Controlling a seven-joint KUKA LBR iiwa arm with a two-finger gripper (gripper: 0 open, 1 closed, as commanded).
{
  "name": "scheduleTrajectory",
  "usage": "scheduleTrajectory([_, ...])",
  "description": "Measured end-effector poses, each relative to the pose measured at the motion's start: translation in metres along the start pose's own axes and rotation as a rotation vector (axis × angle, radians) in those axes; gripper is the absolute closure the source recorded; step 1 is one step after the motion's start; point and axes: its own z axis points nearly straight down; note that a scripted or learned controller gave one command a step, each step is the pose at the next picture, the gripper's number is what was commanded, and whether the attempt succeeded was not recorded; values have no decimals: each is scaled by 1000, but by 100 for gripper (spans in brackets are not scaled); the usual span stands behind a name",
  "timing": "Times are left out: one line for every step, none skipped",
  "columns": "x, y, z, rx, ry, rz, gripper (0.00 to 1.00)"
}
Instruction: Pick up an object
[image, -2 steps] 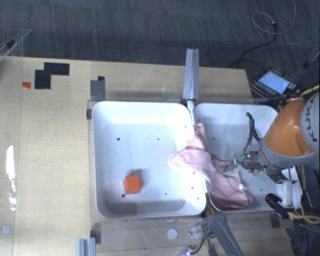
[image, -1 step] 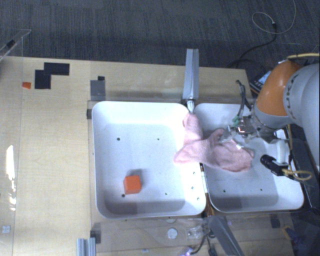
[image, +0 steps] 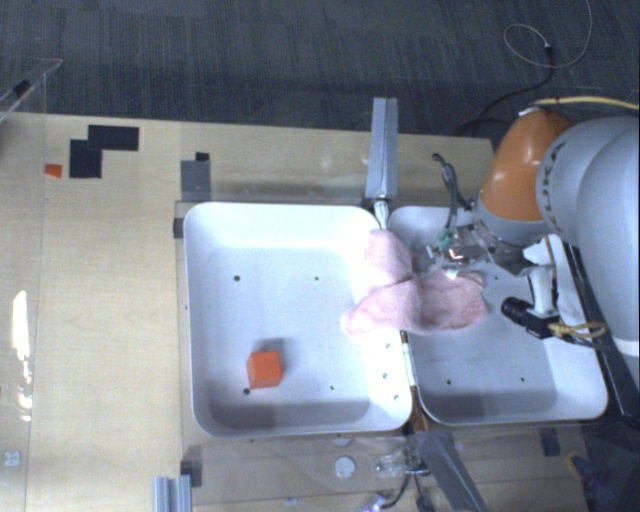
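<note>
A pink cloth (image: 410, 292) drapes over the wall between the two bins, partly in the left bin (image: 210, 300) and partly in the right bin (image: 500, 400). My gripper (image: 447, 255) is at the cloth's upper right part, low in the right bin. Its tip touches or sits just above the cloth. A small orange cube (image: 265, 369) lies in the left bin near its front left corner, far from the gripper.
The arm's orange band (image: 515, 170) and grey body cover the right bin's far right side. A grey metal post (image: 382, 150) stands behind the bins' dividing wall. Black blocks (image: 98, 148) and a small orange piece (image: 53, 171) lie on the bench at far left.
</note>
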Motion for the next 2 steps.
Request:
scheduleTrajectory([1,4,-10,-7,-1,-5,100])
scheduleTrajectory([-26,38,-103,8,3,-257,100])
